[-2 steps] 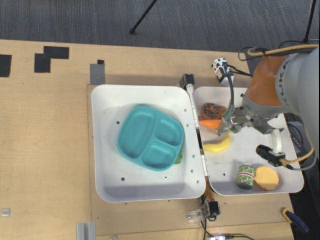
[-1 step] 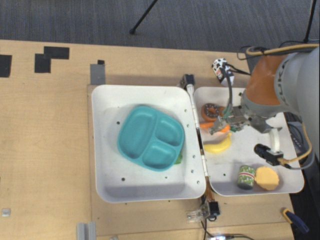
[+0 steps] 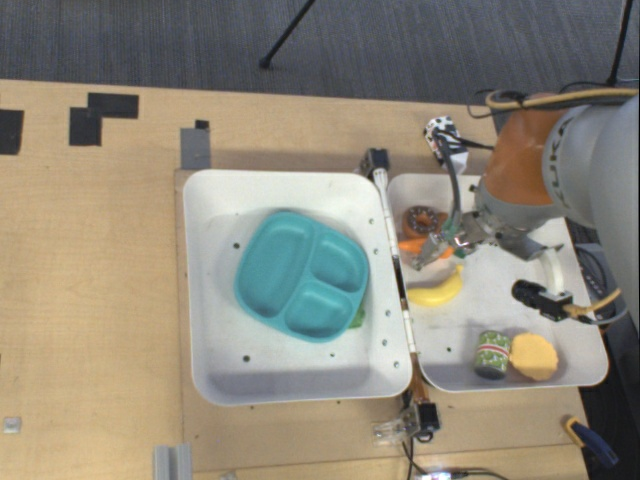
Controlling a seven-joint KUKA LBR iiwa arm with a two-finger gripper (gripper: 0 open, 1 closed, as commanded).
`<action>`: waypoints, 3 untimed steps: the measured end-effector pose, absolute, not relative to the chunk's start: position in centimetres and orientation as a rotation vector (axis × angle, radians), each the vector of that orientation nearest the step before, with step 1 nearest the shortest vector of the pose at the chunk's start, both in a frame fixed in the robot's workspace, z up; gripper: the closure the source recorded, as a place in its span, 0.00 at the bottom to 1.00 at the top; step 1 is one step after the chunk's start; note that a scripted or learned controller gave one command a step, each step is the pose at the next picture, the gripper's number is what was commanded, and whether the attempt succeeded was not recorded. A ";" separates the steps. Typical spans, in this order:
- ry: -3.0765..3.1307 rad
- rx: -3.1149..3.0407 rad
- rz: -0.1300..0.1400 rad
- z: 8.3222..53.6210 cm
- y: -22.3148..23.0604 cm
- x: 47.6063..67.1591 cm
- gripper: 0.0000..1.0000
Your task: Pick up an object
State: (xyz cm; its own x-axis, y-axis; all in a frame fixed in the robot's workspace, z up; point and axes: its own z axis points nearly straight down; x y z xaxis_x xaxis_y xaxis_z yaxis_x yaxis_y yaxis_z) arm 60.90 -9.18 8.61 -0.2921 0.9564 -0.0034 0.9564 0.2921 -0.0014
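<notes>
Grey carpet runs behind a pale wooden table [image 3: 90, 298], and on it sit two shallow white bins side by side. Down in the right bin [image 3: 560, 268] the claw [image 3: 443, 245] is low, right among the clutter at the bin's left side. Whether its fingers are apart or together, I cannot tell; the wrist and cabling crowd that spot.

Look at what lies around it: an orange piece [image 3: 412, 247] sits just to the left of the claw, touching or nearly so, and a round brown-patterned item [image 3: 420, 218] is just beyond, up and left. Right below the claw lies the banana [image 3: 438, 290], its long axis running left to right with the right tip curling up towards the claw. That looks the closest candidate, and I'd judge a short drop down would meet it across its narrow width.

Farther off, down and to the right, a green-labelled can [image 3: 492, 354] stands touching a yellow lump [image 3: 534, 357]. Well to the left, in the other bin [image 3: 210, 218], rests a teal divided plate [image 3: 303, 274].
</notes>
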 end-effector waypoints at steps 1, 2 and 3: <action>2.517 1.866 -0.021 9.7 -9.9 60.8 1.00; 2.522 1.864 -0.008 9.6 -9.3 60.9 0.00; 2.523 1.861 -0.006 10.7 -9.2 61.0 1.00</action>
